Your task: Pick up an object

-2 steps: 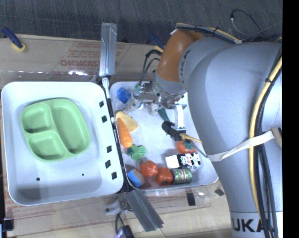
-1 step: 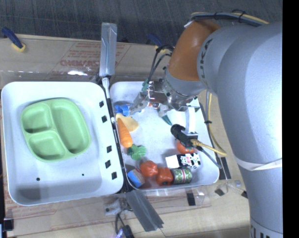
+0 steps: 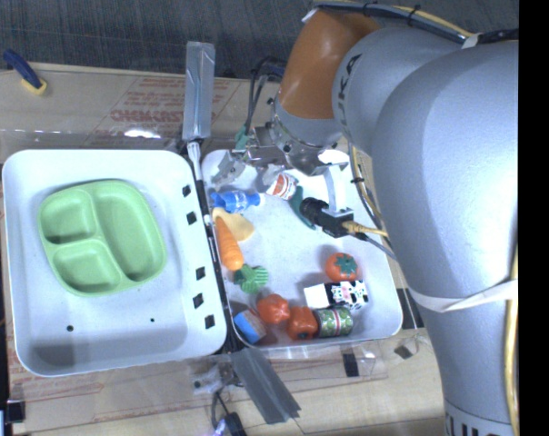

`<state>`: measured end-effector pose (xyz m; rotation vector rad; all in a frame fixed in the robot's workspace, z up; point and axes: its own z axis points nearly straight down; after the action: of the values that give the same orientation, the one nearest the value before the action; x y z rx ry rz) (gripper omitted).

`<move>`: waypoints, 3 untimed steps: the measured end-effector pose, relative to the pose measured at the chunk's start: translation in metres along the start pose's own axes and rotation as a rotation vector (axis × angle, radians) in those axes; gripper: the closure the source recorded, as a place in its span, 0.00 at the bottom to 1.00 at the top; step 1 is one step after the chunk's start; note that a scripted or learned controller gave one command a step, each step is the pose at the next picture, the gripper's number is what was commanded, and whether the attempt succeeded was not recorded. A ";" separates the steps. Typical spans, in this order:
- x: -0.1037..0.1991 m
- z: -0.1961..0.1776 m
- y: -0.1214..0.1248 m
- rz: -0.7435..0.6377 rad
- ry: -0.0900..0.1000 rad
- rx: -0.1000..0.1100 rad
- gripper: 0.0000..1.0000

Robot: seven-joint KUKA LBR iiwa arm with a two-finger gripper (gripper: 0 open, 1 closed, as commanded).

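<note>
Hovering at right white bin's [image 3: 384, 321] far edge, end effector [image 3: 256, 157], grip state indeterminate, beside small blue-capped plastic bottle [image 3: 234, 200]; orange toy carrot [image 3: 229, 243] hugs divider wall; open floor mid-bin.

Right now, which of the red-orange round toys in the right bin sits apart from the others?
The tomato with the green top, alone near the bin's right side; the other two huddle at the front edge.
</note>
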<state>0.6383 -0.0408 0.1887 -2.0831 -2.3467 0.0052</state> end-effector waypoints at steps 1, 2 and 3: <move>-0.049 0.082 -0.048 0.046 0.001 0.006 0.00; -0.055 0.064 0.007 -0.047 0.005 0.023 0.00; -0.057 0.104 0.002 -0.074 0.013 0.041 0.00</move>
<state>0.6470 -0.0967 0.0847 -1.9705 -2.3937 0.0400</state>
